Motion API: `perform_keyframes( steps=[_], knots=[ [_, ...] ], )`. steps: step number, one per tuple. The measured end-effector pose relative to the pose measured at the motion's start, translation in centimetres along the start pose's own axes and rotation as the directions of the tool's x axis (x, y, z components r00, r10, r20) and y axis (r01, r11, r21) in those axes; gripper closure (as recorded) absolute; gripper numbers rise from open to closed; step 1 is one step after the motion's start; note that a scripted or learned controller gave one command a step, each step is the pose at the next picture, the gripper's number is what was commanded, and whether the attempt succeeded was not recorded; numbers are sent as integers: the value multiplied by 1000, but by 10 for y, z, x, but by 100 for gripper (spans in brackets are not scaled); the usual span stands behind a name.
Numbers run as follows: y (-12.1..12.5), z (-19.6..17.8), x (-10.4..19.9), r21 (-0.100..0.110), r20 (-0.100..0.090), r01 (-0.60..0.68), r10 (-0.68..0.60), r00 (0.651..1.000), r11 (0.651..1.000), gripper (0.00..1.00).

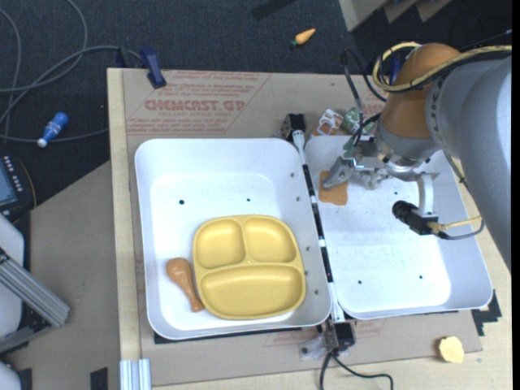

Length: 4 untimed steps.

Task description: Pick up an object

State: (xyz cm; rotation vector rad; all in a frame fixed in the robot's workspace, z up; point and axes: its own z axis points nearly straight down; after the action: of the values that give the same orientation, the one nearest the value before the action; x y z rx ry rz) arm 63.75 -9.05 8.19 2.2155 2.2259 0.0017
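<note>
Dark carpet surrounds a cardboard-topped bench [203, 96] bearing two shallow white bins. Over the right bin's [390, 283] far-left corner hangs the grey arm's two-finger gripper [351, 169]; whether its jaws are open or shut cannot be told, since the wrist hides them. Just beside the gripper, a small flat orange-brown piece [333, 192] lies against the bin's left wall. In the left bin [162, 169], a yellow three-compartment plastic tray [248, 265] sits toward the near edge, an orange-tan toy drumstick [184, 281] touching its left side.
</note>
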Motion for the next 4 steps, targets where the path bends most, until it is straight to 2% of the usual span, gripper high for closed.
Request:
perform_keyframes(
  steps=[1,2,3,4],
  knots=[
    [2,-3,-2,0,0,-3,3,1000,1000,0],
    [3,-14,-2,-4,1,-2,2,1000,1000,100],
    [-70,-2,-13,10,-2,-9,9,1000,1000,100],
    [-66,-3,-12,2,0,-5,5,1000,1000,0]
  ],
)
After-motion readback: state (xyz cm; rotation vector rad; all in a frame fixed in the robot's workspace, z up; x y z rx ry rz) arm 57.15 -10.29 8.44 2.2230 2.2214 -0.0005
